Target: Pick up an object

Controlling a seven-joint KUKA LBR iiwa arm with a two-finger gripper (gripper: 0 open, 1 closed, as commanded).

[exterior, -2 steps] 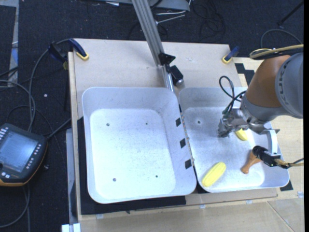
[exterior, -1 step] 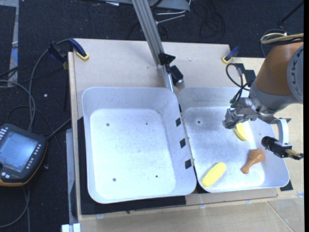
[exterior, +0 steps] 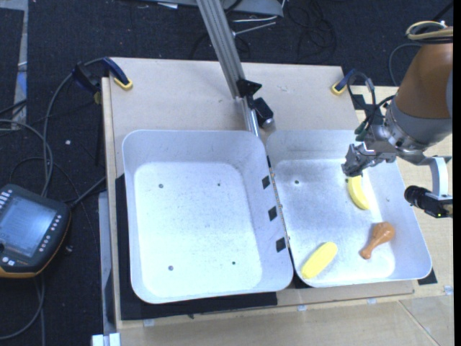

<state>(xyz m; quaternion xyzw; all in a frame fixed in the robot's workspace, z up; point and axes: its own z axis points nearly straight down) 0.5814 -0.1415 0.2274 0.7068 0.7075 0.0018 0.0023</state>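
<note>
Two white bins sit on a pale bench, and in the right bin [exterior: 403, 265] the gripper [exterior: 354, 166], its opening impossible to judge, hovers just above a small yellow banana [exterior: 358, 192], likely light, stiff, slick plastic, best pinched across its middle.

Both bins, the left bin [exterior: 194, 222] and the right bin [exterior: 317, 193], are white with dark speckles, on a pale tan worktop [exterior: 180, 99]. In the right one lie a yellow banana [exterior: 358, 193], a yellow corn cob [exterior: 318, 259] and an orange-brown drumstick [exterior: 377, 239].
</note>
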